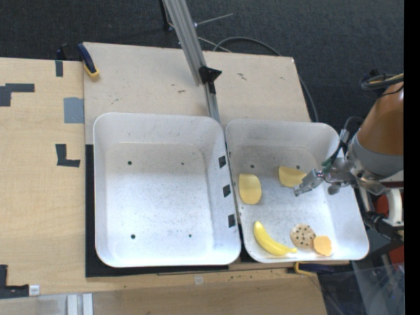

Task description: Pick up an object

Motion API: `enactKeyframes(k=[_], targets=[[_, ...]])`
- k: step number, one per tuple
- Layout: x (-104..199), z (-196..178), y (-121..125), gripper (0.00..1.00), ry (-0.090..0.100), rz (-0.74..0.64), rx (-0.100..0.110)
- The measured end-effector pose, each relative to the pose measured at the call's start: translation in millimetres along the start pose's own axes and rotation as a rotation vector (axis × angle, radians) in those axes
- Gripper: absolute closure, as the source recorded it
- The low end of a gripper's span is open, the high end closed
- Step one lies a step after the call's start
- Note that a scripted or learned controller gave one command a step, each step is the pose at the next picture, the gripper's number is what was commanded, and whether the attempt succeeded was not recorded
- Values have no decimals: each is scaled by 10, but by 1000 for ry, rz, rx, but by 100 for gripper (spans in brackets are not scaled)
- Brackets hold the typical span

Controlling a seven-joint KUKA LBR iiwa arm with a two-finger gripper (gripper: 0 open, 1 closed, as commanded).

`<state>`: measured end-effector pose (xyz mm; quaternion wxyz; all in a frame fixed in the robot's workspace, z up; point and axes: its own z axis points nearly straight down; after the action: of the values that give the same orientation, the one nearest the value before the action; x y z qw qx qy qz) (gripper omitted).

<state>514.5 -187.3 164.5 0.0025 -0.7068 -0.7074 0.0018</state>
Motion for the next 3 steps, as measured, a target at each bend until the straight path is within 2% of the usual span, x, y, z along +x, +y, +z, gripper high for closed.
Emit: enactKeyframes(k=[1, 2, 3], targets=[[-62, 488, -68, 0, 0, 1, 1], [-55, 361, -55, 100, 0, -1, -3], [44, -110, -54, 100, -2, -1, -7]])
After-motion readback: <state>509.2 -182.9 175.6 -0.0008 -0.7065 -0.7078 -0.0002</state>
